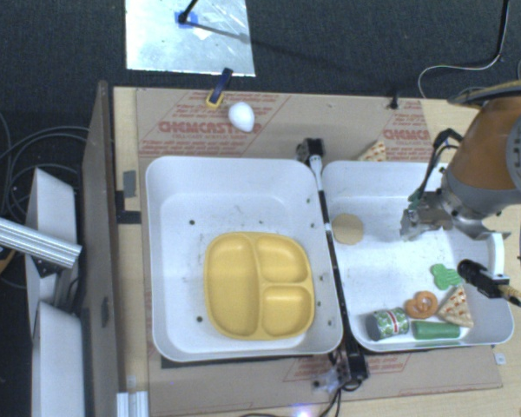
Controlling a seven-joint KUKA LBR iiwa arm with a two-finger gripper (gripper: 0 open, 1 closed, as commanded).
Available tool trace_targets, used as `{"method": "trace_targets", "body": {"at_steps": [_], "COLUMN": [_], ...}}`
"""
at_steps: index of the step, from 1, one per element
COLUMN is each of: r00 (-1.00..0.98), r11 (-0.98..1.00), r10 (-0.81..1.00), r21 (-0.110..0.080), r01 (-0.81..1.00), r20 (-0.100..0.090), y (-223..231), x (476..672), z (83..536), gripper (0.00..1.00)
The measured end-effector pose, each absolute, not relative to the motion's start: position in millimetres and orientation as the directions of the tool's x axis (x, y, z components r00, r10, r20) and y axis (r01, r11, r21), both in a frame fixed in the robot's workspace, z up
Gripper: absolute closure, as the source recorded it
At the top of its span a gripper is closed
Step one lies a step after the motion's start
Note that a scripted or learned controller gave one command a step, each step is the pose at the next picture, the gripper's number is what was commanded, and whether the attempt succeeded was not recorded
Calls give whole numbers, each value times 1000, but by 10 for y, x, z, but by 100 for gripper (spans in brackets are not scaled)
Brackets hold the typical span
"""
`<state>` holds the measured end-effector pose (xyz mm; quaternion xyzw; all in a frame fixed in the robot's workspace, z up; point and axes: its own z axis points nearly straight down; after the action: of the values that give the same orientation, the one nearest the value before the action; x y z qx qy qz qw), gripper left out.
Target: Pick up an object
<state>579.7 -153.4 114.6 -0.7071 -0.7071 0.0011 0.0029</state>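
The arm (495, 159) reaches in from the right over the right bin (391, 176). Its claw (419, 220) hangs above the far-middle part of that bin's floor. Whether the claw is open or closed cannot be told, because the wrist hides the working end. Nothing is visible in its grip.

**Candidate objects.** No single object is specified by the task. The right bin holds:
- a tan disc (348, 229) on the floor near the left wall, left of the claw and apart from it;
- a cluster in the near-right corner: a green toy (445, 276), a pretzel-like ring (423, 304), a pizza slice (456, 307), a small can (388, 323) lying on its side, and a green stick (434, 329) along the near wall.

The left bin (169, 233) holds a yellow divided plate (259, 285). A white egg-shaped item (241, 115) lies on the table (330, 115) beyond the left bin.

**Step in hand.** Judged from the pose, this is the approach phase; no grasp has been made. The claw sits over bare bin floor, with no object directly beneath it.

**Next move.** The claw should be brought over a chosen object before descending.
1. The tan disc is the nearest target and stands alone, but it lies flat and offers little height to grip.
2. The cluster items touch or nearly touch one another; a descent there calls for placing the claw on one item without pushing against its neighbours or the bin wall.
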Motion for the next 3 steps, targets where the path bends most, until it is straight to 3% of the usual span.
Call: {"method": "trace_targets", "body": {"at_steps": [2,3], "r00": [-3,-5], "r11": [3,5], "r10": [1000,1000], "r21": [7,-4], "r01": [1000,1000], "r20": [0,3], "y": [-1545,-1040], "x": [5858,5307], "z": [1361,1355], "gripper": [100,100]}}
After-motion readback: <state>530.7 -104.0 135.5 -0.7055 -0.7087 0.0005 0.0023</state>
